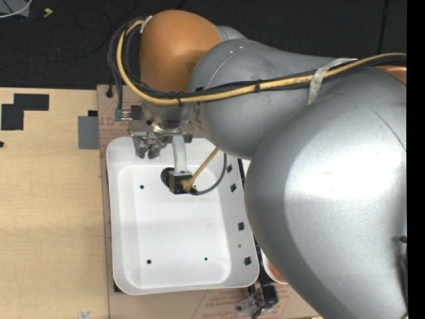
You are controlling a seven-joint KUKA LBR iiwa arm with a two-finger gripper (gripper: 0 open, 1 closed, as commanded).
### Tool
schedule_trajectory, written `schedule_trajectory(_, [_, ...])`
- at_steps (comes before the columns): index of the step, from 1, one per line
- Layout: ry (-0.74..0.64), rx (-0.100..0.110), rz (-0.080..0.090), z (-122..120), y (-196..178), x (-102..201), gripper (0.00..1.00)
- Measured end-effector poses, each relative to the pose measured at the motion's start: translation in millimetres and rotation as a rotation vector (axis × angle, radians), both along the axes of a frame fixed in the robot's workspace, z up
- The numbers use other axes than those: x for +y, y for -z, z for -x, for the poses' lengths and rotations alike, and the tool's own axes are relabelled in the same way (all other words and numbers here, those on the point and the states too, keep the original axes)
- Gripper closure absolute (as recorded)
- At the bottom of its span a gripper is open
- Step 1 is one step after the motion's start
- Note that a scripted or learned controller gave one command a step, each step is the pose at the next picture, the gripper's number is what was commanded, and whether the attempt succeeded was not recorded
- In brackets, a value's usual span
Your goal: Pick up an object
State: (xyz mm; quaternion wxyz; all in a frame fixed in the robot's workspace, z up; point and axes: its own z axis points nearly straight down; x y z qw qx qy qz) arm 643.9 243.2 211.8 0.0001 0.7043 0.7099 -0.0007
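Reaching in from the right, the grey robot arm (319, 165) with its orange band (176, 45) covers most of the scene's right half. Its two-finger gripper (149, 145) hangs at the far-left part of the shallow white plastic bin (111, 205), just inside the far rim. Whether the gripper is open or closed cannot be told from this angle. The bin's floor spreads out near and right of the gripper, marked by three small dark dots (149, 262) and, along the right wall, a row of small dark slots (240, 226). The arm's bulk hides the ground to the right of this bin, so where an object for picking lies relative to the gripper cannot be told. A pale orange sliver (271, 271) peeps out beneath the arm's edge, just right of the bin's near-right corner and well apart from the gripper, diagonally across the bin; what it is cannot be told. Left of the bin lies the light wooden bench top (46, 211), carrying flat black patches (26, 105) and a grey rectangle (86, 131) on its far side.
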Motion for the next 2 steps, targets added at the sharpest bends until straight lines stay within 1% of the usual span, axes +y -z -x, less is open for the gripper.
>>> schedule_trajectory(2, [-0.004,0.003,0.001,0.9,5.6,1.0,1.00])
